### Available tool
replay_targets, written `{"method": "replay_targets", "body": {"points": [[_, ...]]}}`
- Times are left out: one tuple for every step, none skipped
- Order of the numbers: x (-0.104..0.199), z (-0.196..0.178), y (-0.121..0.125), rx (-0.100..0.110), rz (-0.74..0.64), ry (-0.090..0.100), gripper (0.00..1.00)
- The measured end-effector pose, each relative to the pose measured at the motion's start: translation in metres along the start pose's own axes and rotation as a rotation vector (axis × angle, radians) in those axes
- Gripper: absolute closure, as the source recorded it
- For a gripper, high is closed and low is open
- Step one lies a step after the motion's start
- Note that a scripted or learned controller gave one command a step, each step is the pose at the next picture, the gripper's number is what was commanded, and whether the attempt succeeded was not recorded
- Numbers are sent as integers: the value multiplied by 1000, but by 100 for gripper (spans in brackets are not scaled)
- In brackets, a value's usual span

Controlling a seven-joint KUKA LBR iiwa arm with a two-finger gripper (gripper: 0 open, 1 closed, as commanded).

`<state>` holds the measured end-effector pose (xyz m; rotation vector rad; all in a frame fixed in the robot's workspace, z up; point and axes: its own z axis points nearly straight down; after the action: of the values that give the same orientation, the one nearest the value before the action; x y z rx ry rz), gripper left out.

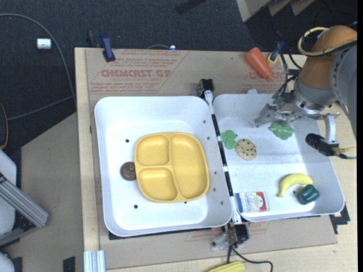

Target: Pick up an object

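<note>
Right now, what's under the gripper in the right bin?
A flat green leaf-shaped piece lies on the right white bin's floor just below the gripper. The gripper covers the piece's upper edge, so contact can't be judged.

Count: two white bins (108,152); one yellow tray (170,167), cookie (246,149), banana (292,182), carrot (259,63); two green pieces (228,139).

Glossy, smooth yellow plastic in the divided tray (170,168). Around it, matt white plastic of the shallow left bin (113,123). Beneath, rough printed brown cardboard on the worktop (136,69). Right of the tray, crumbly, speckled tan cookie (246,149).
</note>
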<state>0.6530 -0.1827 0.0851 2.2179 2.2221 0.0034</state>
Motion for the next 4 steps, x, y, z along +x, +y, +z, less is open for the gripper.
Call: {"method": "replay_targets", "body": {"points": [[15,0,-44,5,2,1,0],[-28,-1,14,6,0,5,0],[-17,0,-13,4,2,0,0],[-36,0,-1,7,-1,10,0]]}}
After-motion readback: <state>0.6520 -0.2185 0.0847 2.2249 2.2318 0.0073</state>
